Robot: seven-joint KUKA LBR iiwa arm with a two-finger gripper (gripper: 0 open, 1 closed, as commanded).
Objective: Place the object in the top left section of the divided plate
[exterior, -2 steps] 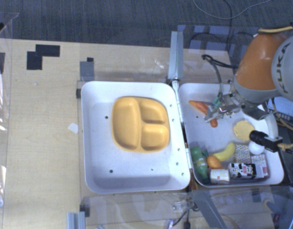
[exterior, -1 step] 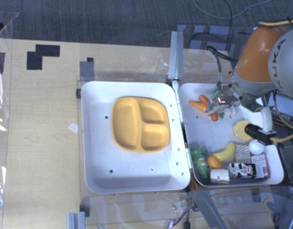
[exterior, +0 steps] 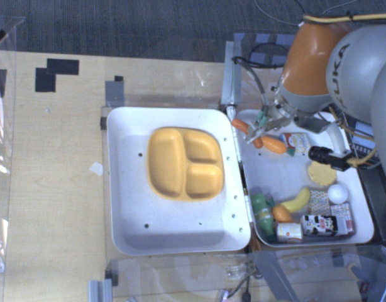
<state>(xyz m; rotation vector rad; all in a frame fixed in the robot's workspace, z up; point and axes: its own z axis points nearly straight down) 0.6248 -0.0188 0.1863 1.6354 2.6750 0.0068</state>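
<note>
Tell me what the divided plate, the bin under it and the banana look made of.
Divided plate: probably moulded plastic, matte yellow, with soft rounded ridges. Left bin: likely thin formed plastic, smooth white with a slight sheen and rounded corners. Banana: possibly a plastic toy, evenly yellow and smooth; too small to be sure.

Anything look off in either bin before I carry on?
One oddity: an orange carrot-like piece sits up at the right bin's top left corner, against the rim beside the left bin. The yellow divided plate lies flat and holds nothing. Nothing looks spilled or damaged.
</note>
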